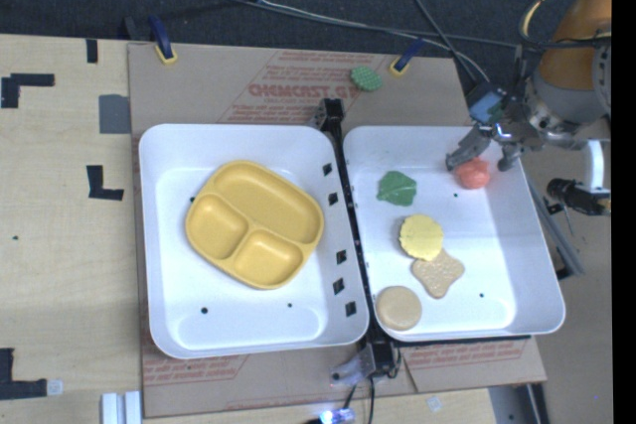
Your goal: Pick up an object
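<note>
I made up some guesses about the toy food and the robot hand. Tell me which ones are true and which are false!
1. The yellow tray sits in the left bin. True.
2. The green leaf lies in the left bin. False: it lies in the right bin.
3. The gripper is over the yellow tray. False: it is by the red piece, at the right bin's far corner.
4. A green piece lies outside both bins, on the cardboard. True.
5. The round tan cookie is in the right bin's near part. True.

yellow divided tray (254, 223) in left bin (159, 243) | green piece (366, 78) on cardboard (288, 84) behind bins
</note>
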`<state>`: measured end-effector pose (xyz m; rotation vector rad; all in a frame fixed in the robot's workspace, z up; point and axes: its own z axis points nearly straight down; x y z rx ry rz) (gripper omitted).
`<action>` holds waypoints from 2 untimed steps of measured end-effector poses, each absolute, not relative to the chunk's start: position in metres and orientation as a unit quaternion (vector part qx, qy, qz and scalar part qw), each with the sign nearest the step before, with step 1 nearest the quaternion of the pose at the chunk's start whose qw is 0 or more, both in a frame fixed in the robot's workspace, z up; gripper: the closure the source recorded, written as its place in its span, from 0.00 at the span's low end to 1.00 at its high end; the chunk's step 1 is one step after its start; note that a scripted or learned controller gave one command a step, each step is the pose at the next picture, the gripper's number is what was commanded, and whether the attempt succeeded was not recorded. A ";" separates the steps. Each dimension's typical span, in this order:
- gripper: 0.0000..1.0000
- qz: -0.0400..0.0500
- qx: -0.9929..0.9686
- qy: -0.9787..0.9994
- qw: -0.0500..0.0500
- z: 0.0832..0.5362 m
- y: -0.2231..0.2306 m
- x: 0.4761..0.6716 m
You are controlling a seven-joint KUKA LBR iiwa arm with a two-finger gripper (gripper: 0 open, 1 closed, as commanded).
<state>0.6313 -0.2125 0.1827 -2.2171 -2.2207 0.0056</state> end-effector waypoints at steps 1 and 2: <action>0.00 0.002 -0.707 -0.708 0.003 0.119 -0.214 0.626; 0.00 0.001 -0.706 -0.708 -0.001 0.084 -0.213 0.626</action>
